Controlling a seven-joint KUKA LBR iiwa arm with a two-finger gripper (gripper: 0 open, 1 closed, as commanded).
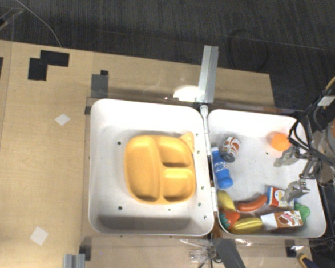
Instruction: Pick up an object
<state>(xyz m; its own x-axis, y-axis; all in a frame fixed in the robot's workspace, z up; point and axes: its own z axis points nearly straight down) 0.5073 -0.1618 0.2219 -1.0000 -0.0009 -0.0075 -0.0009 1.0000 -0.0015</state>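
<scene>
A robot gripper point(293, 175) hangs over the right white bin point(254, 122), near its right wall. Its two metal fingers point(286, 158) stand spread apart with nothing between them, so the gripper is released and grasps nothing.

Just beside the lower fingertip, toward the bin's near edge, lies a small red and white carton point(276, 196). Next to it, further toward the near edge, rest a brown juice box point(287, 219) and a green toy point(303, 213). A red sausage point(252, 203) lies left of the carton, with a yellow banana point(226, 200) and a yellow corn cob point(248, 224) beyond it in the near left corner.

An orange ball point(279, 141) sits just beside the upper finger, toward the far wall. Well to the left of the gripper, a blue bottle point(220, 171) lies along the bin's left wall, with a red and white can point(231, 146) near its top.

The left white bin point(106, 149) holds a yellow divided tray point(158, 167).
</scene>
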